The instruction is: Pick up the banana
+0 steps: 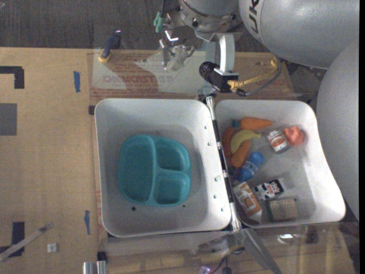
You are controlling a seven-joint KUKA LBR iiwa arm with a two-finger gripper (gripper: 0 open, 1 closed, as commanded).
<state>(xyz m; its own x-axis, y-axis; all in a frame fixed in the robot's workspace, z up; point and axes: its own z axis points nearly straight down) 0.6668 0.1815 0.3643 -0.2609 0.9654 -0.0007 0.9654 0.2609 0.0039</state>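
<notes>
The yellow banana (245, 137) lies near the left wall of the right bin (311, 170), curved and wedged among orange carrot-like pieces (256, 123). My gripper (175, 55) hangs high over the bench behind the left bin, well up and to the left of the banana, far from it. Nothing shows in the gripper. The arm's grey body covers the top right of the view.
A teal divided plate (154, 169) lies in the left bin (108, 130). Around the banana are a blue item (251, 163), a small can (277, 141), a pink-orange piece (294, 135), a cow-pattern carton (270, 189), an orange box (247, 200) and a brown block (283, 209).
</notes>
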